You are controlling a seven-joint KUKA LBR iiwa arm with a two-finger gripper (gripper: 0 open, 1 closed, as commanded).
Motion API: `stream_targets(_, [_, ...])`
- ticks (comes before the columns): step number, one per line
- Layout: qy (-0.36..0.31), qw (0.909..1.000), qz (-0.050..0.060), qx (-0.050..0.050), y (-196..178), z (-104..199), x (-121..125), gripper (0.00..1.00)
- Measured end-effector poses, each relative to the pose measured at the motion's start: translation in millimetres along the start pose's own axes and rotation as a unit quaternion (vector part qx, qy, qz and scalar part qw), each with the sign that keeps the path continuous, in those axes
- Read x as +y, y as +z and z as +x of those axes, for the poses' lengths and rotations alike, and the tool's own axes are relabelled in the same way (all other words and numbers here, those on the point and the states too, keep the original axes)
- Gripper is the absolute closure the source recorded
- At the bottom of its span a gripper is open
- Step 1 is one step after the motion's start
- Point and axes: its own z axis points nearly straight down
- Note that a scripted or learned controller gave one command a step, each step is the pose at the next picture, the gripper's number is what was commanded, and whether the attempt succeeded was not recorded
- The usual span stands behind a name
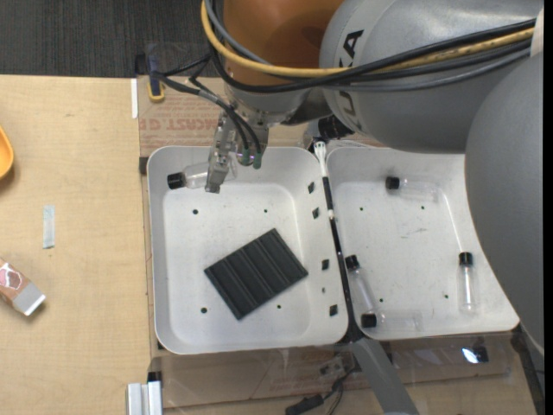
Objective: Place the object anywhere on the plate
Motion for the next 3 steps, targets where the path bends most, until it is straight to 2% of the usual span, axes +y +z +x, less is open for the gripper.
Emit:
stream_targets(1, [-0.043, 0.9991, 0.000, 0.000, 18, -17, 4, 1.00])
stream_targets(2, [-0.127, 0.9919, -0.001, 0.000, 22, -34, 8, 1.00])
stream_targets(3, [-0.208, 0.9782, -0.001, -0.001, 26, -47, 10, 1.00])
